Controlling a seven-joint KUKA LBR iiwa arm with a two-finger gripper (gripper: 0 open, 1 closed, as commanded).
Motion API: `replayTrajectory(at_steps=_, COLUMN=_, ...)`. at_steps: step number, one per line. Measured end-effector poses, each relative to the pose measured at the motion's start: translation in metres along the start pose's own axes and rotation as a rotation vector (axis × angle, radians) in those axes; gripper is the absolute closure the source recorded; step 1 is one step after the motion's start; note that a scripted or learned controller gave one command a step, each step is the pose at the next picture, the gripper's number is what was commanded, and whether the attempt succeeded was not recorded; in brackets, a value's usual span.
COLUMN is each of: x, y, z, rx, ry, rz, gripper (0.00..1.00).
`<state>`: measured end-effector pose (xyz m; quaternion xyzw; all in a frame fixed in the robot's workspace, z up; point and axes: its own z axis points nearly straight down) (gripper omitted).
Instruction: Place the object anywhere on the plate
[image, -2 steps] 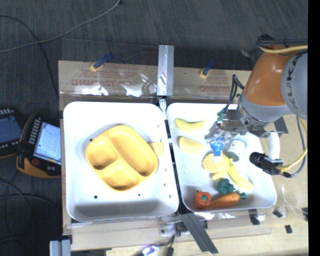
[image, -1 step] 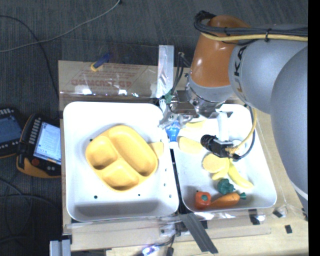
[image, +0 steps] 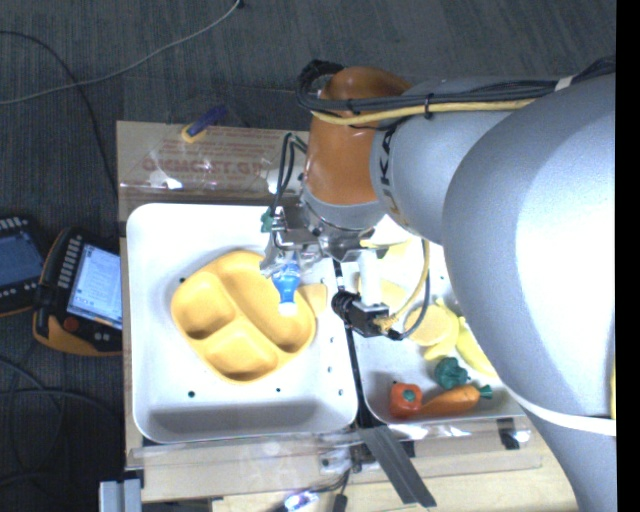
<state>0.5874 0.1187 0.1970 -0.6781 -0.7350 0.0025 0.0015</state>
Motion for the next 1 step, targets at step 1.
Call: replayTrajectory(at_steps=1, x=0.0000, y=0.0001, z=-0.0002, rx=0.000, ry=0.000, rz=0.000, gripper=0.00)
